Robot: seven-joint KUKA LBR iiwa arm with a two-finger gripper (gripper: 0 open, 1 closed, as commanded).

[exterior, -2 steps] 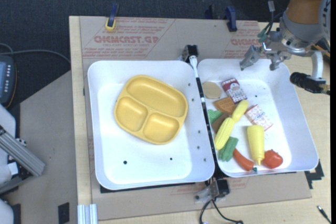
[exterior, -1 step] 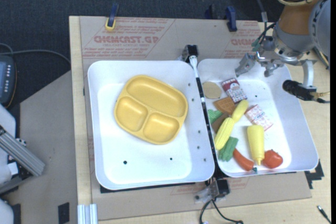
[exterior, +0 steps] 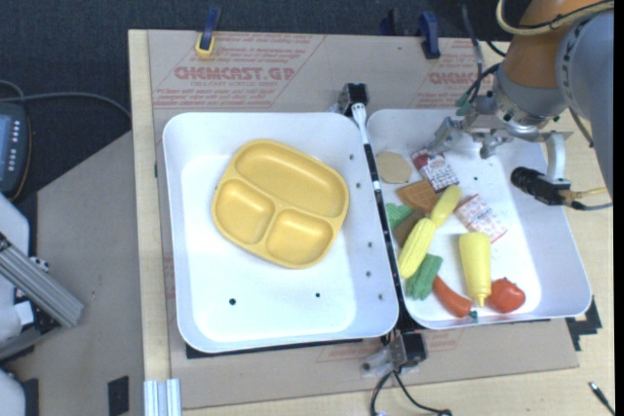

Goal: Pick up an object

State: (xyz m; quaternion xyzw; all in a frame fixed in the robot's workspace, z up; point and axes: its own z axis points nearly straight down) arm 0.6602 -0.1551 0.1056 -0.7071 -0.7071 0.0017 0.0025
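The right bin (exterior: 546, 248) holds a heap of toy foods. Among them are a tan round cookie (exterior: 395, 168), a red-and-white packet (exterior: 439, 173), a brown wedge (exterior: 417, 197), a corn cob (exterior: 416, 246), a yellow bottle (exterior: 475, 265), a red tomato (exterior: 505, 295) and an orange-red carrot (exterior: 449, 297). My gripper (exterior: 461, 143) hangs over the bin's far end, just above and right of the red-and-white packet. Its fingers are spread open, and nothing sits between them.
A yellow divided plate (exterior: 281, 202) lies in the left bin (exterior: 195, 287). A pale patterned packet (exterior: 483, 216) and green pieces (exterior: 424, 276) lie among the foods. A black cable plug (exterior: 539, 184) hangs off the arm over the right bin's right side.
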